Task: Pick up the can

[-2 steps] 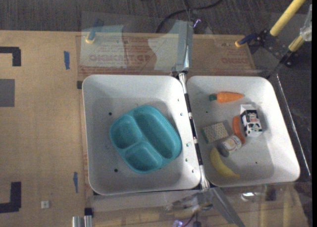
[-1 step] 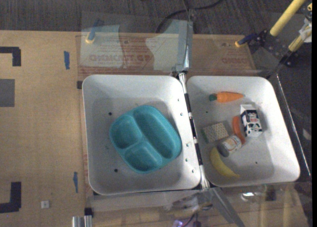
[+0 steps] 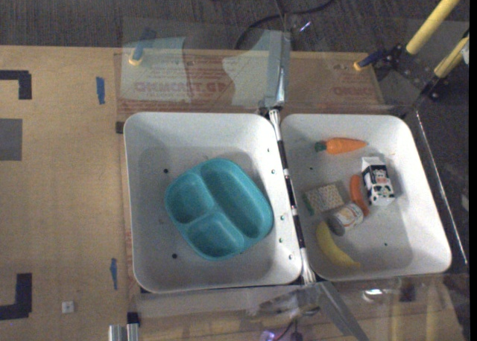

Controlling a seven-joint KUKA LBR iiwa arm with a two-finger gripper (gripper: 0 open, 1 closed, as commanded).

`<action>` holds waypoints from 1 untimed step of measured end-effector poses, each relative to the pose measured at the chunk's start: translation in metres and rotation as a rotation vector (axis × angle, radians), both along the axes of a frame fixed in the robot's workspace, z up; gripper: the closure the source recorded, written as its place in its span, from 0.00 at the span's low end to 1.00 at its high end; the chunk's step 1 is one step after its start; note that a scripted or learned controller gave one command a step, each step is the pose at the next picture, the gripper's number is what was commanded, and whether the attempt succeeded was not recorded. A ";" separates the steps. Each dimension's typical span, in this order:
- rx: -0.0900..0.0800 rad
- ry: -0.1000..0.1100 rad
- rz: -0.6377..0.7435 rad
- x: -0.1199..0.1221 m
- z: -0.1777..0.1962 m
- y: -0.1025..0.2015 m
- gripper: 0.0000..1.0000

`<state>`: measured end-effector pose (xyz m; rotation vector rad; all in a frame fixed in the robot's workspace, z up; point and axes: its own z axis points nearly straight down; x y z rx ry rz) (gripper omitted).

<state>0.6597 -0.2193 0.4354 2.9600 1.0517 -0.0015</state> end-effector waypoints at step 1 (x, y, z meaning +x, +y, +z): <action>0.001 0.001 -0.330 -0.006 0.000 0.010 1.00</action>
